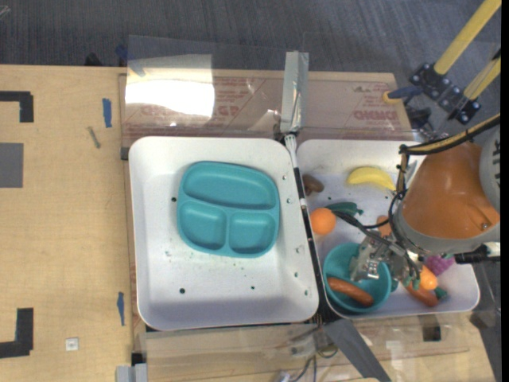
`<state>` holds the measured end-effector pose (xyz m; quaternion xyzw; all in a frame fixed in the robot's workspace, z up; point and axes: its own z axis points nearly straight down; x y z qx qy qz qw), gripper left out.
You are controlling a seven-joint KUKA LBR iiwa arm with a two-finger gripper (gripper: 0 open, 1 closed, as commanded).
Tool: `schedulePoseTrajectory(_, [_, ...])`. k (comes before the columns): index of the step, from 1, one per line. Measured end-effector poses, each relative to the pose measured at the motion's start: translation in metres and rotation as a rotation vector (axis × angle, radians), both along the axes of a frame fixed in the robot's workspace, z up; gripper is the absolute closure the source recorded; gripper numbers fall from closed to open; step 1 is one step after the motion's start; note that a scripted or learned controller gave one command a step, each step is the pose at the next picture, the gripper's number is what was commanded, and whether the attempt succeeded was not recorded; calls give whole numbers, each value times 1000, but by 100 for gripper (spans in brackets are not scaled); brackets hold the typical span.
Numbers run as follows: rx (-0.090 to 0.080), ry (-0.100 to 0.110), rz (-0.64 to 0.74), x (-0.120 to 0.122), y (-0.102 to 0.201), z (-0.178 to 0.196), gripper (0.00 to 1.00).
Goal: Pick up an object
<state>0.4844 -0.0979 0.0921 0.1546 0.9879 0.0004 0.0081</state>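
Sausage [348,291] lies in teal bowl [358,281], near right bin's [465,297] front edge. Claw [372,267] hovers above bowl; can't tell its opening. Descend centred, avoid bowl rim.

A light tan wooden desk [56,237] spans the view, marked with black tape corners [22,106] at nine o'clock. Dark grey carpet floor [238,10] lies at twelve o'clock.

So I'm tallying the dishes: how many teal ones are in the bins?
2. A divided teal tray lies in the left bin; a teal bowl sits in the right bin under the gripper. The arm may hide more.
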Motion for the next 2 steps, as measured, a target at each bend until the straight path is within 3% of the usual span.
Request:
schedulePoseTrajectory(1, [-4,6,249,15,-52,69,100])
schedulePoseTrajectory(2, [-2,9,250,15,-51,67,0])
